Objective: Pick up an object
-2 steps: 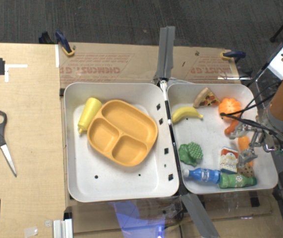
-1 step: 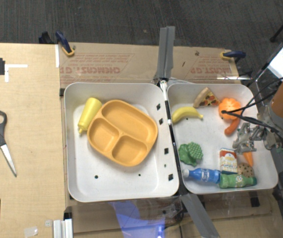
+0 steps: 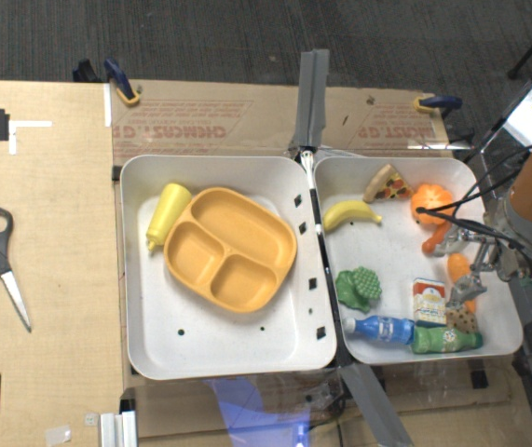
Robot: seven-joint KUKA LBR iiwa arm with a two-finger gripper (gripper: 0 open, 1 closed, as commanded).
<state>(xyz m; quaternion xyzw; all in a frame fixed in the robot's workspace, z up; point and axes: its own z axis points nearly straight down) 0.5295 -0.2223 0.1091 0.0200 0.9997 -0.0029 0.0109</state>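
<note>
My gripper [image 3: 469, 270] hangs low over the right side of the right bin [image 3: 391, 250], reaching in from the right. A small orange piece [image 3: 457, 265] lies right at its tip, and another orange piece [image 3: 432, 243] lies just to the left. An orange fruit [image 3: 430, 200] sits behind them. A small carton [image 3: 429, 302] and a cookie [image 3: 464, 319] lie in front of the gripper. Along the bin's front lie a green bottle [image 3: 444, 340] and a blue bottle [image 3: 382, 328]. Further left are a green broccoli toy [image 3: 359, 287], a banana [image 3: 349, 214] and a pizza slice [image 3: 387, 184].
The left bin [image 3: 154, 343] holds a yellow divided tray [image 3: 230, 248] and a yellow cup [image 3: 168, 212] at its left. A metal divider bar [image 3: 310, 110] runs between the bins. Scissors [image 3: 0, 259] lie on the wooden bench at the far left. Black cables [image 3: 475, 198] cross above the right bin.
</note>
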